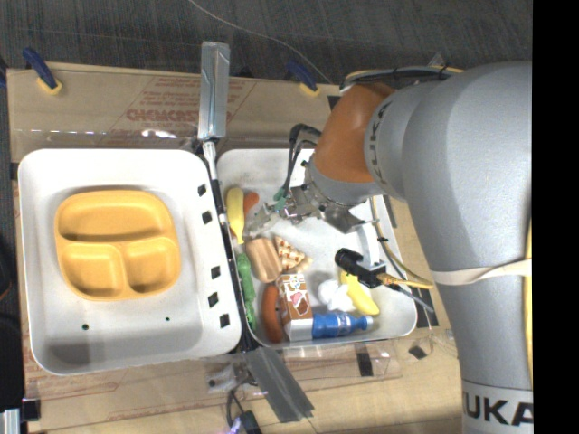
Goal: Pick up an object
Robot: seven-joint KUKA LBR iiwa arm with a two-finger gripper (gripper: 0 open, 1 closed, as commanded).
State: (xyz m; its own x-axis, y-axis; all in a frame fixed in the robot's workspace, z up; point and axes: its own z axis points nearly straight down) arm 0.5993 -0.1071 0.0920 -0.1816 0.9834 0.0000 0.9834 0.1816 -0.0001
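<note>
Overhead view of the pick attempt. The gripper (276,208) hangs low over the far left of the right bin (398,325), above crowded toy food: a yellow banana (235,209), a tan bread piece (263,258) and a waffle wedge (289,256). Whether the jaws are spread or closed cannot be told; the wrist appears to hide them. Risk: the tight packing could let them catch two items or slip off one. The yellow divided tray (116,242) lies in the left bin (45,333).

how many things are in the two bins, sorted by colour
Best count; the arm hides part of the right bin.
yellow: 3 (divided tray in the left bin, banana, yellow toy)
brown or tan: 3 (block, waffle piece, hot dog)
green: 1
blue and white: 1 bottle
total: 8
</note>
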